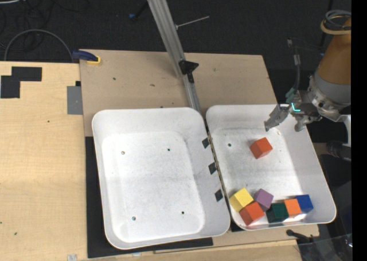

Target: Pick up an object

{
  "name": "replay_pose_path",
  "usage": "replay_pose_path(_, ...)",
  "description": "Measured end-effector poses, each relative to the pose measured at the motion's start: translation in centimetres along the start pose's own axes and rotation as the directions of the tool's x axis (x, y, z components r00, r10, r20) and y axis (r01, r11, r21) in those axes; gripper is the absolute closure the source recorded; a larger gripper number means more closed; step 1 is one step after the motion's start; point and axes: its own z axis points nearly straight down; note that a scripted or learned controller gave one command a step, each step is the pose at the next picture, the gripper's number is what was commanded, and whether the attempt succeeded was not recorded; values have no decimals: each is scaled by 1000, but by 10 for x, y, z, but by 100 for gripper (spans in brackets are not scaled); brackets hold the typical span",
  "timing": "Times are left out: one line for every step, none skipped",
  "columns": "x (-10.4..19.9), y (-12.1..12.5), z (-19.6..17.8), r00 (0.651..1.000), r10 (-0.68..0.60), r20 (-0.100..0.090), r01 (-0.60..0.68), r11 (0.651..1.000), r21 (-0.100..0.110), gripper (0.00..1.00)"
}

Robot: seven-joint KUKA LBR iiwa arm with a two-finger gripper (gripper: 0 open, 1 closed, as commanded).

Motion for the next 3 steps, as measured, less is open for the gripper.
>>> replay_pose_path(0,0,0,1000,0,0,0,1000,0,0)
replay_pose_path(0,0,0,1000,0,0,0,1000,0,0)
replay_pose_path(0,0,0,1000,0,0,0,1000,0,0)
